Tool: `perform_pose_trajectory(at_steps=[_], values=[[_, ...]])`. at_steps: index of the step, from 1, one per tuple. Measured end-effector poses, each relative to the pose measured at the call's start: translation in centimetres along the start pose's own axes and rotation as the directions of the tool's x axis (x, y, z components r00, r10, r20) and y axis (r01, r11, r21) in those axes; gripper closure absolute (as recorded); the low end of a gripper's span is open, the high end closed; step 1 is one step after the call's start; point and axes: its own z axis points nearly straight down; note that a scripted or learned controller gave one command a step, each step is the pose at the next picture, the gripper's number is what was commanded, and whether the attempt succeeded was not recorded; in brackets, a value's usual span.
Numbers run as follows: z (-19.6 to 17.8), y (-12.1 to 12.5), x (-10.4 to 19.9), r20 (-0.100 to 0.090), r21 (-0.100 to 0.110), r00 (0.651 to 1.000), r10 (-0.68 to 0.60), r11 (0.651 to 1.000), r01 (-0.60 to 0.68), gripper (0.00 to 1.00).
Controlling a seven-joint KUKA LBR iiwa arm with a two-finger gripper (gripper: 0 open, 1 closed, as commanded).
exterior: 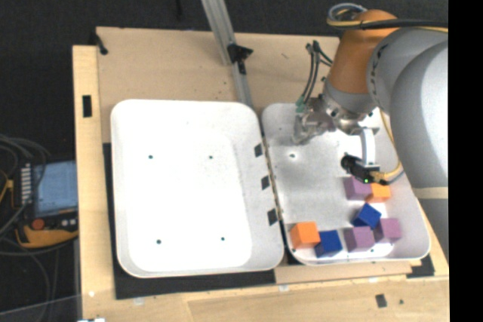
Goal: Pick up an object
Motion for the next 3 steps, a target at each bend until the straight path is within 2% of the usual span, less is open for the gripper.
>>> perform_pose_trajectory(at_steps=[1, 3], values=[[-6.5, 0.6, -0.2, -0.001, -0.005, 1.0, -0.004, 1.0, 0.004, 1.0], [-14.5, 0.7, -0.4, -0.001, -0.002, 1.0, -0.008, 1.0, 0.008, 1.0]])
